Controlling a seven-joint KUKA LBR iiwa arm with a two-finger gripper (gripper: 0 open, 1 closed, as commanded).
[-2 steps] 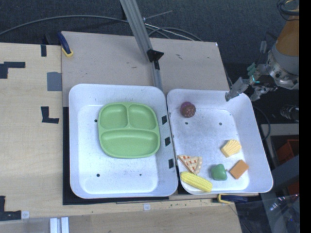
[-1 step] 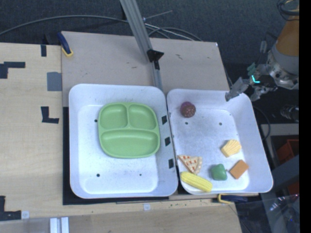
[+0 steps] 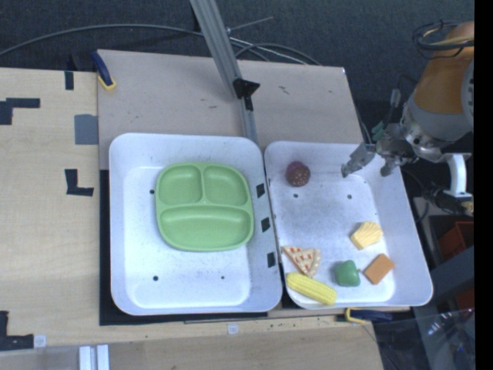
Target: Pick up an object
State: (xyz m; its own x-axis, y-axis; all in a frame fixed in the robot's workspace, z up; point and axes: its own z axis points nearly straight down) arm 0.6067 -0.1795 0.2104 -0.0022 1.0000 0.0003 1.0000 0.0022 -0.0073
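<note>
dark red ball (image 3: 298,173) just left of gripper (image 3: 370,163)

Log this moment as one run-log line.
gripper: open, holding nothing, over right bin far edge | nearest: dark red ball | corn, pizza slice at near edge | green tray in left bin

The arm (image 3: 445,91) is cut off by the frame's upper right edge. The right bin (image 3: 400,206) has part of its far right rim hidden behind the gripper (image 3: 371,163). Small dark marks on the surface (image 3: 46,206) cannot be identified.
</note>
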